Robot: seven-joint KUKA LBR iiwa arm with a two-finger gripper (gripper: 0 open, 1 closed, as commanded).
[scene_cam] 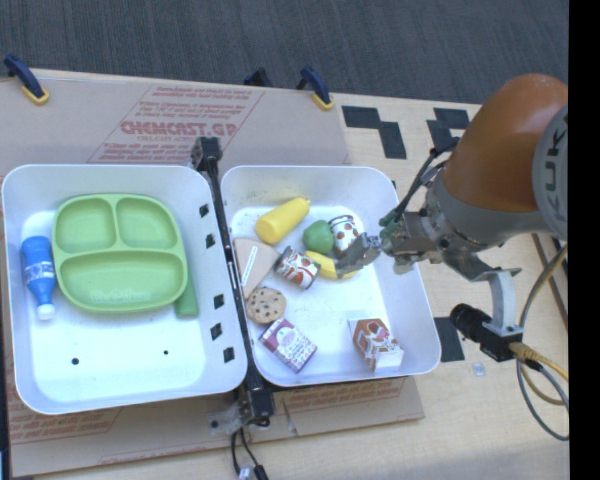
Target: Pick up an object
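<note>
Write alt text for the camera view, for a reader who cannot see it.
A grey and orange robot arm reaches from the right, its gripper low in the right bin among toy food: a yellow bottle, a cookie, small cartons and cans. The left bin holds a green divided plate and a blue bottle.

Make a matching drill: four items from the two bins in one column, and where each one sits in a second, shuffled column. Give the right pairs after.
Things:
1. green divided plate
2. blue bottle
3. yellow mustard bottle
4. cookie

Places:
A. right bin, far end
B. left bin, against its left wall
C. right bin, near the divider between the bins
D. left bin, middle to far part

Pairs: 1-D, 2-B, 3-A, 4-C
</note>
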